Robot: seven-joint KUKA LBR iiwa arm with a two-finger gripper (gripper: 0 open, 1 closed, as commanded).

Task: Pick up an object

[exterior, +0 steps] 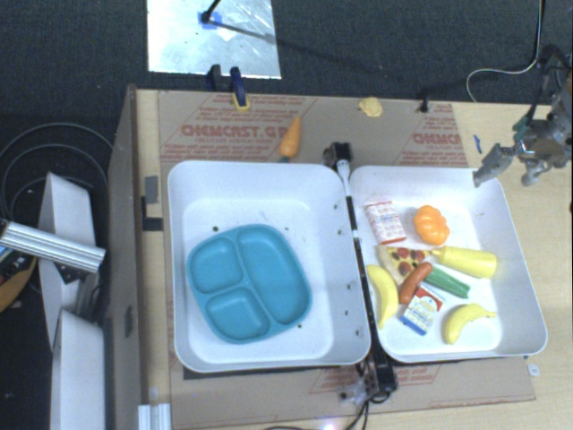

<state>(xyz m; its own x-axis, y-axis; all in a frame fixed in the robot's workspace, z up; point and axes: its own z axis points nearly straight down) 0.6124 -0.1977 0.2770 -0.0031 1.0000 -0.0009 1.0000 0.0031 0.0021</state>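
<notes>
I am looking down on dark carpet (54, 52) that is surrounding the bench (269, 119), whose brown top is carrying red printed lettering. A shiny metal sheet (213, 23) is lying on the carpet beyond the far edge. At the left, white panels (76, 330) and a silver bar (49, 245) are standing beside the bench, with black cable (40, 150) looping near them.

On the bench, the left bin (260, 182) is holding a blue divided tray (248, 281). The right bin (510, 240) is touching it along a central seam and is holding the things I could pick from: two bananas, one (384, 294) near the seam and one (466, 320) toward the near right corner, a yellow bottle (466, 260), an orange fruit (431, 225), a green piece (447, 282), a red sausage (414, 280), a white-and-red packet (385, 221) and a small box (420, 312). All are clustering in the bin's middle and near part.

An orange carrot (289, 138) is lying on the bench just beyond the left bin, and a small yellow lump (370, 107) is sitting farther right.

The gripper (510, 164) is hovering over the right bin's far right corner, its fingers spreading apart and holding nothing, well apart from the cluster.
</notes>
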